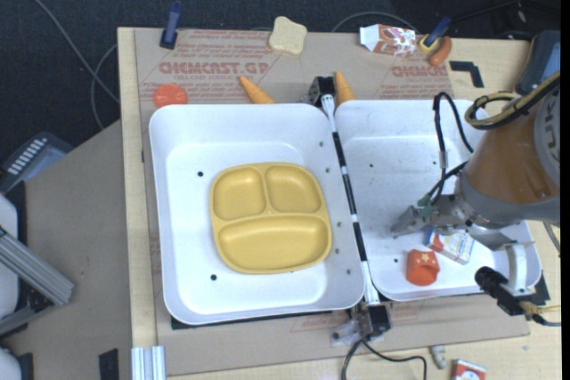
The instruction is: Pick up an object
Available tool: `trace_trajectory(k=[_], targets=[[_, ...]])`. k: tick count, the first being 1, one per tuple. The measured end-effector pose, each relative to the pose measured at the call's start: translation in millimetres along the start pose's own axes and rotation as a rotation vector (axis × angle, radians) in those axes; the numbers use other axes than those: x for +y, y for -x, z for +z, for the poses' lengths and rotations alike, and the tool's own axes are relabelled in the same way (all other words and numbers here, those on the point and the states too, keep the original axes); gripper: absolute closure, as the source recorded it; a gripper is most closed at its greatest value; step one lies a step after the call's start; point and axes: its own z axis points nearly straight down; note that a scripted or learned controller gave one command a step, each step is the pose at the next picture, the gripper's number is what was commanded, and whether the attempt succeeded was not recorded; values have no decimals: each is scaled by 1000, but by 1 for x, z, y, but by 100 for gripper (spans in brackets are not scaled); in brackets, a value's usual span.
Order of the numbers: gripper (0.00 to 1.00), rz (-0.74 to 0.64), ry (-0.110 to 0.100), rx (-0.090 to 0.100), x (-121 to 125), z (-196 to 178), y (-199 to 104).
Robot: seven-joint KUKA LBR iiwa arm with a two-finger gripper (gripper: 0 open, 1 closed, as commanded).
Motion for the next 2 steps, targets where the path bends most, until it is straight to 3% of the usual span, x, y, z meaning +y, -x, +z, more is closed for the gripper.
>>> trace_trajectory(k=[1,2], targets=[[0,-5,-19,14,78,-98,55],[0,-5,-23,16,25,-94,18]])
